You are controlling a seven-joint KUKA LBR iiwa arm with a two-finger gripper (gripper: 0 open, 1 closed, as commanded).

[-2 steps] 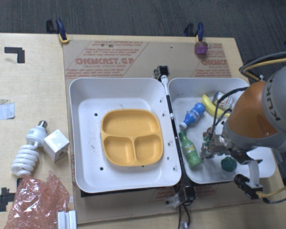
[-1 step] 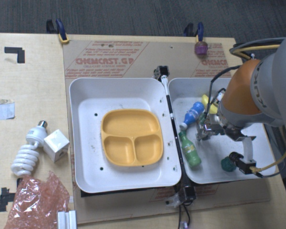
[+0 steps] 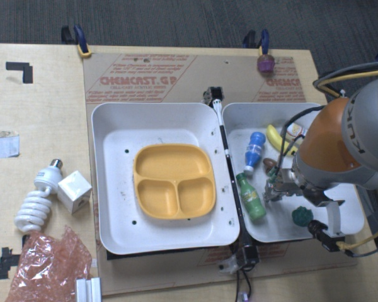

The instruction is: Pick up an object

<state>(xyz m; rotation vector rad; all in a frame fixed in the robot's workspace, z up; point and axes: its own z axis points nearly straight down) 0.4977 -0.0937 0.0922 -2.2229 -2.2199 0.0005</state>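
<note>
While the pincer (image 3: 272, 187) hovers beside the green bottle (image 3: 250, 197), its opening cannot be told.

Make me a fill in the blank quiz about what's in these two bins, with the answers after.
1. The divided tray in the left bin is ____ in colour.
2. The tray has ____ compartments.
3. In the right bin, the bottle beside the dividing wall is ____.
4. The bottle above it has a ____ cap.

Missing words: yellow; three; green; blue
</note>
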